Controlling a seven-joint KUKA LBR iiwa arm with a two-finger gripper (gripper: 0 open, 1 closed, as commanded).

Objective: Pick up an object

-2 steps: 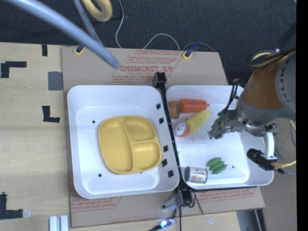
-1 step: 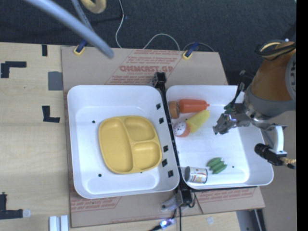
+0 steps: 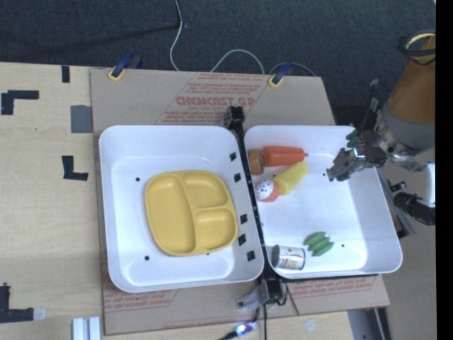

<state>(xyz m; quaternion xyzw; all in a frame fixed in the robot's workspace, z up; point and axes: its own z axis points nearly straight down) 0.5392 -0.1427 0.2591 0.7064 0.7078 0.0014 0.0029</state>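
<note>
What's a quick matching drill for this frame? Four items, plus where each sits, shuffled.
Items:
1. yellow divided plate
2. toy carrot
3. green pea pod
4. small can

Places:
A. right bin, far side near the divider
B. right bin, near corner by the divider
C. left bin
D. right bin, near side, right of the can

Pairs: 1-C, 2-A, 3-D, 4-B

Arm (image 3: 414,105) was cut off at the right edge. Pincer (image 3: 341,167) too small and dark to read. Small round item (image 3: 266,189) by right bin's (image 3: 368,261) inner edge blurred, unidentifiable.
</note>
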